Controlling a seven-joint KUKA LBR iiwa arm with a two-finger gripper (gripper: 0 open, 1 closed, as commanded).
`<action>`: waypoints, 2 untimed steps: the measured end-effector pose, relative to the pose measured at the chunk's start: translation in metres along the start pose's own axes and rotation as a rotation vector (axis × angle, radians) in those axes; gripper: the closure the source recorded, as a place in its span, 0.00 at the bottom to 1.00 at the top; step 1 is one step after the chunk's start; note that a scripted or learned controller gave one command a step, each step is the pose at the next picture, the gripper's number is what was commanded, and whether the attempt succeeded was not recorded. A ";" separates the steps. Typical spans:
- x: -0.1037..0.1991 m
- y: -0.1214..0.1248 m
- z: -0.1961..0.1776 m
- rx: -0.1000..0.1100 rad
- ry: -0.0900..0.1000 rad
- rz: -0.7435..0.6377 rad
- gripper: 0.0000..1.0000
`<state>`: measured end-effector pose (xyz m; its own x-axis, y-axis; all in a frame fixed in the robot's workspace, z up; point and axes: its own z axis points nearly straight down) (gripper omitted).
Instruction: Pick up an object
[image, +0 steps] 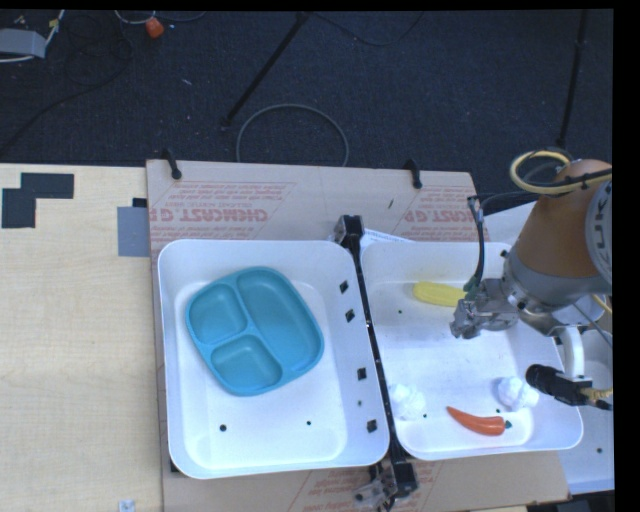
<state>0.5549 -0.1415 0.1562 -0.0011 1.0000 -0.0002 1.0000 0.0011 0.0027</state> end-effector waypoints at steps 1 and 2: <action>-0.002 0.000 -0.064 -0.001 -0.001 0.000 1.00; -0.007 0.002 -0.107 0.000 -0.001 0.001 1.00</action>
<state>0.5570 -0.1485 0.2627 -0.0004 1.0000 -0.0009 1.0000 0.0004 0.0025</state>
